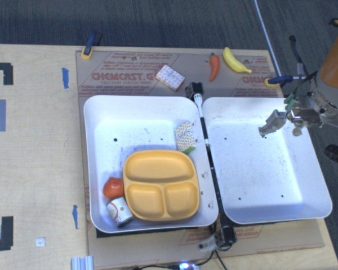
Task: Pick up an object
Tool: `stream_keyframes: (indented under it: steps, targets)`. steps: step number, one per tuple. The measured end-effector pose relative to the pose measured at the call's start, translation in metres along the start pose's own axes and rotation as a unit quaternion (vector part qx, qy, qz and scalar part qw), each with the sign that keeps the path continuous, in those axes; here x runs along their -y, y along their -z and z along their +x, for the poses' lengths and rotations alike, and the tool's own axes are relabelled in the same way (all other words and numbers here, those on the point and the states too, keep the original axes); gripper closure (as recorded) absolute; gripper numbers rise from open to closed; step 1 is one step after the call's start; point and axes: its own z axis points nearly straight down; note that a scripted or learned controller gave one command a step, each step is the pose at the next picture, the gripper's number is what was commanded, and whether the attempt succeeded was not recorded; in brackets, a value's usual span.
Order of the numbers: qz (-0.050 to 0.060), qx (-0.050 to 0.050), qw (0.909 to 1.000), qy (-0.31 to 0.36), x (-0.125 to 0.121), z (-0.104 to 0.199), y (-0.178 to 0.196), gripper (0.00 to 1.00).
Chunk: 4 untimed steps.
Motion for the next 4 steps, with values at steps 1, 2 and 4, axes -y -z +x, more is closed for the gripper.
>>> stream_keyframes:
  steps: [1, 2, 4]
  targets:
    - [0.000, 0.000, 1.0000, -0.001, 0.048, -0.019, -0.129, 0.00]
    - [-0.001, 0.000, 1.0000, 0.000, 0.023, -0.009, -0.181, 0.00]
    - [-0.002, 0.001, 1.0000, 0.000, -0.083, -0.022, -0.182, 0.00]
